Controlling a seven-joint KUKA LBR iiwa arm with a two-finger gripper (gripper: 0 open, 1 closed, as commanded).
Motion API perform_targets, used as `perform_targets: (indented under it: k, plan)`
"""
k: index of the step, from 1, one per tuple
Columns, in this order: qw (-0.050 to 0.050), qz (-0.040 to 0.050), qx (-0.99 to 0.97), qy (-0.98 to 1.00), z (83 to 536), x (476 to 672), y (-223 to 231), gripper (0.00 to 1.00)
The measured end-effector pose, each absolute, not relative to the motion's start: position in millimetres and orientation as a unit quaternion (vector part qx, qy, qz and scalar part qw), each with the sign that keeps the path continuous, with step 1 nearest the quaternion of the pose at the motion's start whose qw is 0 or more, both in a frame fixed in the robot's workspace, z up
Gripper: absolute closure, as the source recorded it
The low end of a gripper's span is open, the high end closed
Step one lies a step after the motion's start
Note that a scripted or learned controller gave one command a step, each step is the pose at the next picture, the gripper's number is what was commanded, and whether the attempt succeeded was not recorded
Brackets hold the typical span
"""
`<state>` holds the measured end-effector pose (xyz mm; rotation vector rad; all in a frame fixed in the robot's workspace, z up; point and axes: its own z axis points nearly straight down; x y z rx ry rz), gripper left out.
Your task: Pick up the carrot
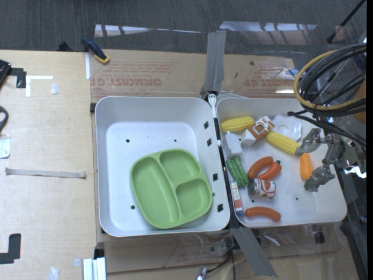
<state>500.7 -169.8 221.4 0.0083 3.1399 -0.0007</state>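
Pincer spread, straddling carrot at right bin's three o'clock; centre, then pinch mid-length.

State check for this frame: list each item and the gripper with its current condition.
gripper: open, fingers either side of the carrot
carrot: lying on the right bin floor, not lifted
green divided plate: flat in the left bin
corn cobs: lying in the right bin
can: on its side
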Motion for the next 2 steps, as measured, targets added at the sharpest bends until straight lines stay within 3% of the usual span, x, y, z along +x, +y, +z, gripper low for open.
perform_targets:
  k: [1,2]
  plan:
    - [0.002,-0.0007,-0.01,1.0,92.4,518.5,-196.3,0.0]
    - [0.004,-0.0013,-0.013,1.0,101.8,520.6,-194.4,1.0]
